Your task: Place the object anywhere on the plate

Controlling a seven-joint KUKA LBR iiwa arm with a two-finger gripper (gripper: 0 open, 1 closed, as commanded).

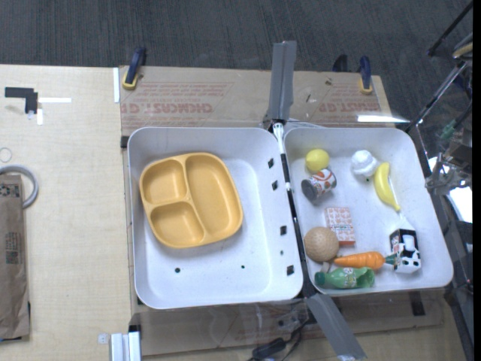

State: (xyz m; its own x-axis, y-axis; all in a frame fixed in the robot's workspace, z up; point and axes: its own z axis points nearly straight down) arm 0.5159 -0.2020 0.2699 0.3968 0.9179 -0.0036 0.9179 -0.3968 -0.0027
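Note:
A yellow plate (191,199) with three compartments lies in the left bin (214,288), toward its back left, and nothing rests on it. The right bin (428,201) holds the loose objects. A yellow lemon (317,159) and a small tipped can (319,184) lie at its back left. A white lump (364,163) sits beside a banana (386,186). A red-and-white box (340,225), a tan ball (321,244), an orange carrot (361,260), a green packet (345,278) and a black-and-white cow toy (406,250) fill the front half.
A grey divider bar (282,85) runs up from between the bins. Brown cardboard (203,100), held by blue clamps (135,66), lies behind them. The wooden bench (60,224) stretches left, bearing a brown paper bag (11,254). Dark frame parts (451,194) stand at the right.

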